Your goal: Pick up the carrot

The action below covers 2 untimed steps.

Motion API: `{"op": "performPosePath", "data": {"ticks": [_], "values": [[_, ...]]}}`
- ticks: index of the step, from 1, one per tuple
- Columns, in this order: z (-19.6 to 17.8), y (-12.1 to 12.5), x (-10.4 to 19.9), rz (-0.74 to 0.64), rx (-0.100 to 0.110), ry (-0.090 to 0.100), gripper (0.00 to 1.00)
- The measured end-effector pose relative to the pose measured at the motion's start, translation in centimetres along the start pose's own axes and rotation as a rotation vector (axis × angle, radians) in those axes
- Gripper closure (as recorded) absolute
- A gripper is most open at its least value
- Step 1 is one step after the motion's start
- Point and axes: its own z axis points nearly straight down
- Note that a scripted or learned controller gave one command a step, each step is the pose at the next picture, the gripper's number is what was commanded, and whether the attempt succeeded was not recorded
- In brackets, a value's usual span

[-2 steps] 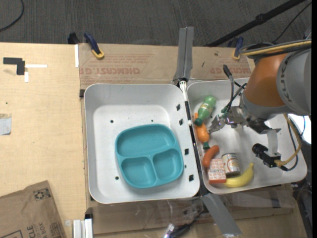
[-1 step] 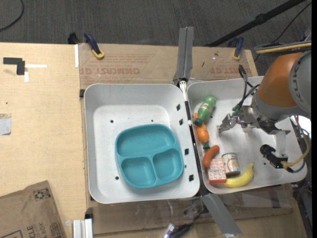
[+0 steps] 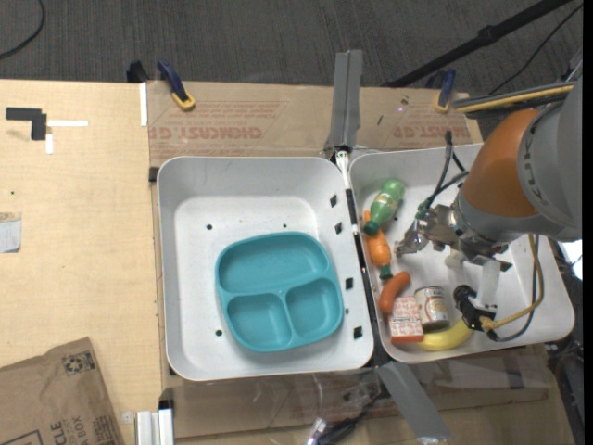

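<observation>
At the near edge of the right bin lie a banana, a small carton and a can, packed close together. Just beyond them a red pepper-like piece lies slanted by the bin's left wall. The arm comes in from the right, its orange band over the bin's right half, the wrist bent down and leftward so that the gripper hangs low over the middle of the bin; black and yellow cables loop from the wrist toward the near right corner. The gripper is small, dark and partly masked by its own mount, so I cannot tell whether it is spread or closed; nothing can be seen between its tips. The carrot lies just left of the gripper, against the left wall, apart from the tips. Its long axis runs near to far; which end is the tip is hard to make out. A green bottle lies beyond it, slanted, its near end touching or overlapping the carrot's far end. In the left bin sits a teal tray with three compartments. The arm's upper part is cut off at the right edge.
</observation>
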Motion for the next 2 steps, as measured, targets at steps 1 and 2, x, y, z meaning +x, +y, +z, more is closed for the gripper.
{"op": "performPosePath", "data": {"ticks": [1,2], "values": [[-0.8,0.2,0.0,0.0,0.002,0.001,1.0],[-8.8,-3.3,5.0,0.485,0.031,-0.017,1.0]]}}
